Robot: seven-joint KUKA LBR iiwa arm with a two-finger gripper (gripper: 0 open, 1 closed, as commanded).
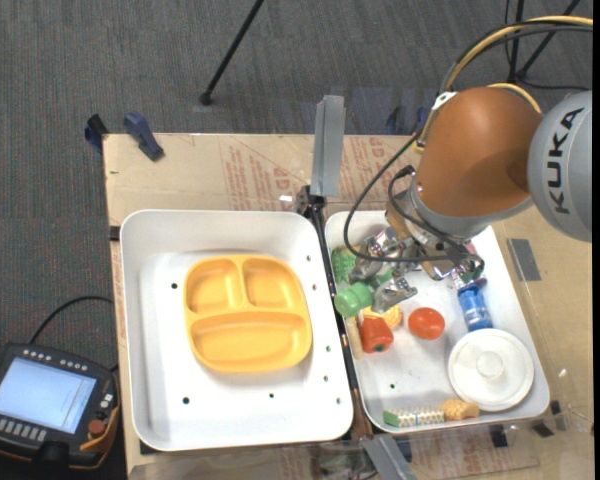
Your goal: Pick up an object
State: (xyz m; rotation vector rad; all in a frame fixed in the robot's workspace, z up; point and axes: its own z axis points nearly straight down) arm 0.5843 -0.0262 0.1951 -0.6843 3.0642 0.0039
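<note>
The arm hangs low over the right bin (525,313), its pincer (393,290) down among the toys at that bin's left side. The metal fingers (400,291) stand a little apart (a narrow gap), and I see nothing held between them. Just below them lies a red and yellow toy (377,332), with a green piece (353,299) at their left. A red tomato (426,322) sits right of the pincer. The yellow tray (247,312) rests in the left bin (150,268).
</note>
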